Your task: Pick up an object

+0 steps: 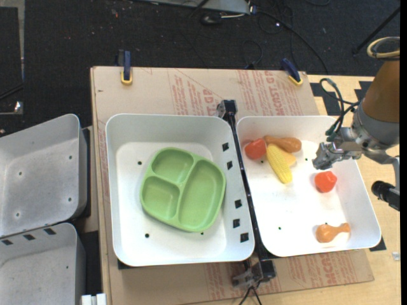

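The arm is hanging over the right bin (pixel 365 218), coming in from three o'clock, and the step in hand looks like the approach: nothing is being lifted yet. The gripper (pixel 322 155) is hovering above the bin's upper right part, and how it is set cannot be told from this slant. Nothing is showing in its grasp.

The nearest candidate is the red tomato (pixel 325 182), lying just below the gripper toward six o'clock, apart from it. Toward nine o'clock the yellow corn (pixel 280 162) is lying against an orange carrot (pixel 284 143) and a second red piece (pixel 255 149). An orange drumstick (pixel 332 232) is sitting near the bin's five o'clock corner. The left bin (pixel 121 189) is holding a green divided plate (pixel 183 189).

The next move probably calls for shifting slightly toward six o'clock, centring over the tomato, then descending.
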Robot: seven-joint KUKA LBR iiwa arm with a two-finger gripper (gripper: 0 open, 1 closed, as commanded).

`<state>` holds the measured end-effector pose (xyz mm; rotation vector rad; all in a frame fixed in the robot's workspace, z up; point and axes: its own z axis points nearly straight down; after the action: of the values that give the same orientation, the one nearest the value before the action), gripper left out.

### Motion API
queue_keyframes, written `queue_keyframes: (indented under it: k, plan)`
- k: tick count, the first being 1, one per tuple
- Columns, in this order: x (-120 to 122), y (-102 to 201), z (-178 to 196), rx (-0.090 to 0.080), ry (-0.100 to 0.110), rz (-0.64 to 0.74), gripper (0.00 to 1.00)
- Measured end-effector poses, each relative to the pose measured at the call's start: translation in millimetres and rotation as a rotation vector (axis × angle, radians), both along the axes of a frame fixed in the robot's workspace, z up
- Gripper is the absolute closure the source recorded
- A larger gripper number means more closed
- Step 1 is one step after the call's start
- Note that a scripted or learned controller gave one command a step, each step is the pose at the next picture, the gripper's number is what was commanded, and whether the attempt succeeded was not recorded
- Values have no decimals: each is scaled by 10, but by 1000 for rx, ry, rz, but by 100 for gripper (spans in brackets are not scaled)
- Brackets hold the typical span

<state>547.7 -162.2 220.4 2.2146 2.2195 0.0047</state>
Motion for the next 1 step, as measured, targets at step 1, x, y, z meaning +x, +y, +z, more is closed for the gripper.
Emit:
queue_keyframes:
  k: [1]
  plan:
    - [16, -2, 532, 0, 0, 1, 100]
